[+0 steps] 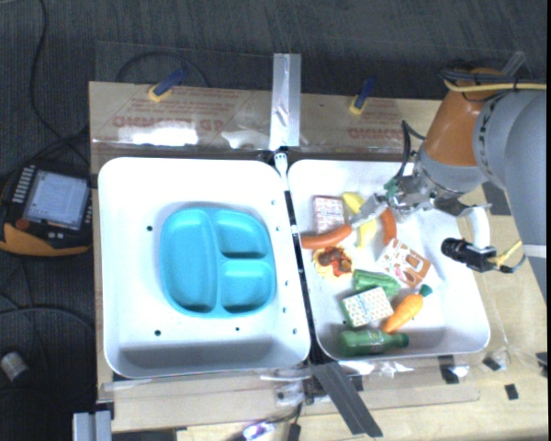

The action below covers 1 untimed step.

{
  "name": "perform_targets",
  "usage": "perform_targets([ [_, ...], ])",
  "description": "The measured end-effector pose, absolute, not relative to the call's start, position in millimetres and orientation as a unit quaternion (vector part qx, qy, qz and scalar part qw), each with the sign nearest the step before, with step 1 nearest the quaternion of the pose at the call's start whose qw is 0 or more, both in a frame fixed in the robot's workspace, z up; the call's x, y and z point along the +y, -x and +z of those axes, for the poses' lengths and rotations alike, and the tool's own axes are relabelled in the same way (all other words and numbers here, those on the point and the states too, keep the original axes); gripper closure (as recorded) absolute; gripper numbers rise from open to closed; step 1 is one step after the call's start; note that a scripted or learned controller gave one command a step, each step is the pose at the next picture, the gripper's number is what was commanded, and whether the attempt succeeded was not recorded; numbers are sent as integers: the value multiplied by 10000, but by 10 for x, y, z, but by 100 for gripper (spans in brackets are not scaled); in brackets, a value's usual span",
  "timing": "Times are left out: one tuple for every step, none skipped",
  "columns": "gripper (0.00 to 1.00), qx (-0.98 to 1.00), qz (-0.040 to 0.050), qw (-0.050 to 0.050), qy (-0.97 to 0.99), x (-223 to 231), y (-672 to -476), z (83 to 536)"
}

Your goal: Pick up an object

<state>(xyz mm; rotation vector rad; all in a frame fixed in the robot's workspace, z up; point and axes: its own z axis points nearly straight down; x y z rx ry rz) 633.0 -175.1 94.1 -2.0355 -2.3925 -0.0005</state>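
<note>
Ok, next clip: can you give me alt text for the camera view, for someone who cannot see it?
A grey KUKA arm reaches from the right, its gripper low over the right white bin, which holds a clutter of toy food including a hot dog, a carrot and a green cucumber. The left white bin holds a blue divided tray.

— What's in the left bin?
— A divided tray, lying in its middle.
— And the right bin?
— A heap of toy food, with the gripper above its far end.
</note>
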Motion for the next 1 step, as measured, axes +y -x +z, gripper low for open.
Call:
perform_targets([
  [0,-8898,1,-10,4564,-1685,-6363,1338],
])
